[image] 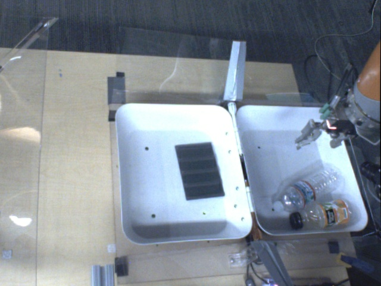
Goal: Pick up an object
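Observation:
My gripper (321,137) hangs over the back right part of the right bin (262,130). Its two fingers are spread open, and nothing sits between them. Below it, toward the bin's front, a clear water bottle (309,189) with a blue label lies on its side. Beside that, nearer the front wall, lies a second bottle (320,215) with a yellow-orange label and a black cap. A black ribbed rectangular pad (199,170) lies flat in the middle of the left bin (134,159).
A metal divider post (234,70) rises behind the seam between the two bins. Clear plastic sheets (24,130) cover the wooden bench to the left. Cables (333,52) run behind the arm at the right.

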You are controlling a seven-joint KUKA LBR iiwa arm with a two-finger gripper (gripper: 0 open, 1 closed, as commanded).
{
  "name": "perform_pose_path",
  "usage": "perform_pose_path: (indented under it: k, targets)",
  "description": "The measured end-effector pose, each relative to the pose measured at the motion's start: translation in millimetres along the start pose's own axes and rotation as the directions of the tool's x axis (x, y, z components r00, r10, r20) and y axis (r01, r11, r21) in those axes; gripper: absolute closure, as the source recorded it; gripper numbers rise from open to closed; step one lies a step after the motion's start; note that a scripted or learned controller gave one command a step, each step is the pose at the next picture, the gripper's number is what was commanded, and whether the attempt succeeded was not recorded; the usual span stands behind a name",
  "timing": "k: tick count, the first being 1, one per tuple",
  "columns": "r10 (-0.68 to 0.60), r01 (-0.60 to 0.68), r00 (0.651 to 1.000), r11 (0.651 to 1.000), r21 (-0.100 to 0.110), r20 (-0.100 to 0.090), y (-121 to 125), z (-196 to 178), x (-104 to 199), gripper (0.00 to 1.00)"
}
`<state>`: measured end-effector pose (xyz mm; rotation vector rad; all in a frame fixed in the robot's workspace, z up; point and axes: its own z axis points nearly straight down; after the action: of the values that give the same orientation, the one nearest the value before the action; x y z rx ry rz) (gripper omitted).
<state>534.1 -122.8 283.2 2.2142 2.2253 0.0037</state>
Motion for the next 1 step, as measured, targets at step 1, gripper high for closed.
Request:
perform_pose_path:
  k: [1]
  targets:
    - [0.066,-0.066,0.998,0.998,0.0,0.0,-45.4,123.6,9.8,0.0]
